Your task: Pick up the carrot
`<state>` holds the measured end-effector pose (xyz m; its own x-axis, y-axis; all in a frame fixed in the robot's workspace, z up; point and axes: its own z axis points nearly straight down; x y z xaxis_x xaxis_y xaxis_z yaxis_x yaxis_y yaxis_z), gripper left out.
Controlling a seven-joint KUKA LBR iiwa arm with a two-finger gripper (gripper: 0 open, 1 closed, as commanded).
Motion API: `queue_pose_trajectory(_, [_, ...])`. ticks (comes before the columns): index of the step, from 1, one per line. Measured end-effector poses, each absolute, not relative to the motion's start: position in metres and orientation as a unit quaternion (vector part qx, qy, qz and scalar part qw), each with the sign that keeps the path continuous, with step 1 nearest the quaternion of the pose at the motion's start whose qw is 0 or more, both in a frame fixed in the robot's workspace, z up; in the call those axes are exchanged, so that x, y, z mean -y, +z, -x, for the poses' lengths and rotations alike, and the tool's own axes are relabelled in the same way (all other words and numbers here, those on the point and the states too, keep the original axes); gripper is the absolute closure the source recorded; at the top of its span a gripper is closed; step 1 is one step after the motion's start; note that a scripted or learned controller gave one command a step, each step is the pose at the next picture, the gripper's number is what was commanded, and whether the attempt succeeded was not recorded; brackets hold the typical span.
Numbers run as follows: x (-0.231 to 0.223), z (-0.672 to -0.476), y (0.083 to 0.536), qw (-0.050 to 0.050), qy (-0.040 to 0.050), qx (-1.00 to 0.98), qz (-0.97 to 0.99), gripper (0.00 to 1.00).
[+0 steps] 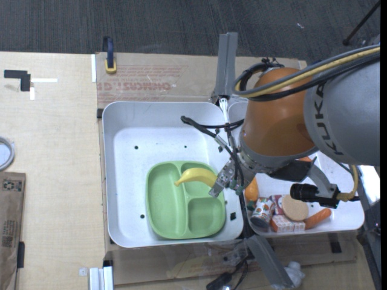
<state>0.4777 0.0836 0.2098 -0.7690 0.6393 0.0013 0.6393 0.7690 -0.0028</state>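
Two bins sit side by side on the counter (54, 119). The left bin (121, 162) holds a divided plate (166, 207) toward its near right corner, and a banana (196, 176) lies across the plate's far edge. The arm (284, 113) reaches in from the right, hanging over the wall between the bins, with its hand (221, 183) just above the plate's right side, beside the banana. The right bin (347, 219) holds a carrot (317, 217) near its front edge, with a round disc (295, 209) just behind it, a small box (284, 223) to its left, and a small can (262, 209) further left.
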Motion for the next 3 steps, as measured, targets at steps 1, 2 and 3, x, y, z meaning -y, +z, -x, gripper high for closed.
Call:
queue_pose_trajectory(1, [-0.003,-0.479,0.247,-0.001,0.0001,0.971,0.239,1.00])
queue_pose_trajectory(2, [-0.082,-0.478,0.191,0.001,0.0003,0.992,0.128,1.00])
queue_pose_trajectory(3, [-0.018,-0.479,0.191,0.000,-0.0003,0.995,-0.098,1.00])
